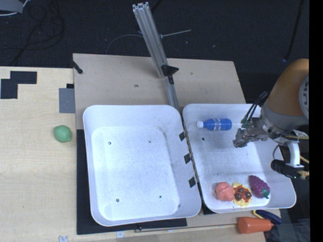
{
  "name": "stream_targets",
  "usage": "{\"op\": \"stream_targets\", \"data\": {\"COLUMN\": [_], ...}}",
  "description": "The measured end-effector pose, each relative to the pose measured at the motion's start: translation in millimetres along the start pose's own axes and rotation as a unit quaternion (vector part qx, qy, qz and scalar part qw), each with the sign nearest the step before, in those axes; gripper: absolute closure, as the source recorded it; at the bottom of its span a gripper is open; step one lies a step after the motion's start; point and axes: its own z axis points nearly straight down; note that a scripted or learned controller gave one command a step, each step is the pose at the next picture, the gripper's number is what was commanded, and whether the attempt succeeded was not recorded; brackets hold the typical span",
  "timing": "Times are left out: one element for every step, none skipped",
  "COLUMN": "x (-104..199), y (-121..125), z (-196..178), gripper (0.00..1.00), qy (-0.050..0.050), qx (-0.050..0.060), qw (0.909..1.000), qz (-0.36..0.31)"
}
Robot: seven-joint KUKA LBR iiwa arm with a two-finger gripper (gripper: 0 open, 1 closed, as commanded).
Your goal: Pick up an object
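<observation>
The arm reaches in from the right, and its end effector (242, 137) hangs over the upper part of the right bin (222, 160). Whether it is released or clenched cannot be told from this angle; nothing shows between its tips.

Just to its upper left lies a small blue bottle (217, 124) on its side, white cap pointing left, with a pale band across its body. It rests on the bin floor near the far wall, close to the end effector but apart from it.

Along the near wall of the same bin sit three small things in a row: an orange-pink lump (224, 191), a yellow piece with red and dark spots (242, 195) touching it, and a purple grape-like cluster (259, 185) just beside that.

The left bin (96, 120) adjoins it. A green ball (63, 133) lies on the counter (30, 155) to the left of both bins, and an orange object (254, 224) lies in front of the right bin.
</observation>
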Motion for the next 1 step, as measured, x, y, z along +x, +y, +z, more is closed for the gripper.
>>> {"op": "stream_targets", "data": {"x": [0.0], "y": [-2.6], "z": [-61.9], "gripper": [1.0], "qy": [0.0], "qx": [-0.001], "qw": [1.0], "qz": [0.0]}}
